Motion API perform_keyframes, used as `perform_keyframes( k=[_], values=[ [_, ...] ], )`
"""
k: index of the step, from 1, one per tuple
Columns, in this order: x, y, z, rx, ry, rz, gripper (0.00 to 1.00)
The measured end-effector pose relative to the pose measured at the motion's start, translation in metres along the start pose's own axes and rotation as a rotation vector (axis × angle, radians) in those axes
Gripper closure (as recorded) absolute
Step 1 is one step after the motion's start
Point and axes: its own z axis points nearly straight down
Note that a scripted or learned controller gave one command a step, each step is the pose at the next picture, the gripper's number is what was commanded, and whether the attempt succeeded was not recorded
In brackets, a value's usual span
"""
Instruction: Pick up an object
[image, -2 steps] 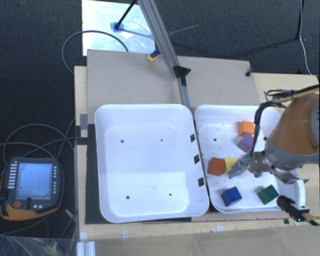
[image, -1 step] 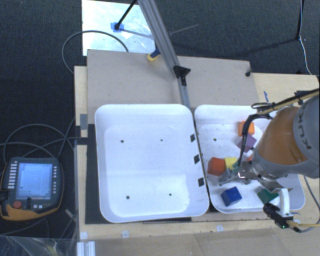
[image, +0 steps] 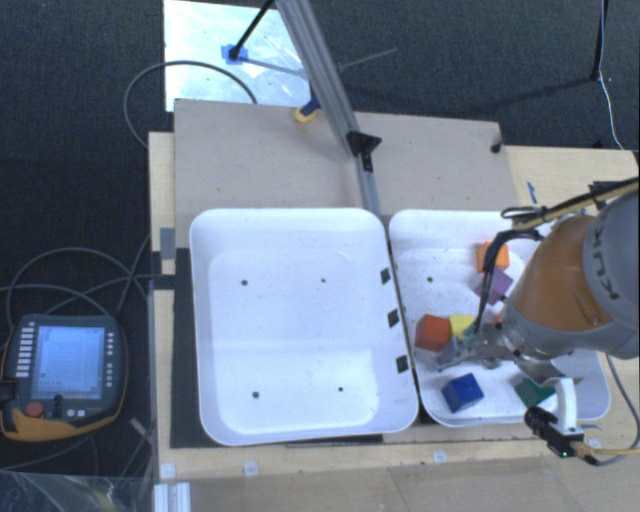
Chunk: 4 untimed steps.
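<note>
My gripper is low in the right bin, under the grey arm with its orange band. It hangs right over a yellow block, with a red-orange block just to its left. A blue cube lies just in front of it, near the bin's front rim. A purple block and an orange block lie farther back, partly hidden by the arm. A dark green piece shows under the arm at the front right.
The left bin sits beside the right one, with black clips on the shared rim. A metal pole slants across the back board. A teach pendant lies at the far left, off the bench.
</note>
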Motion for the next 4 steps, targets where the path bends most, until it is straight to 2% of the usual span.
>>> perform_keyframes(
  k=[1,3,4],
  values=[
    [0.0,0.001,-0.011,-0.004,0.0,-0.002,1.0],
    [0.007,0.019,-0.133,-0.01,-0.002,-0.004,1.0],
    [0.006,0.02,-0.17,-0.007,-0.002,-0.003,1.0]
  ],
)
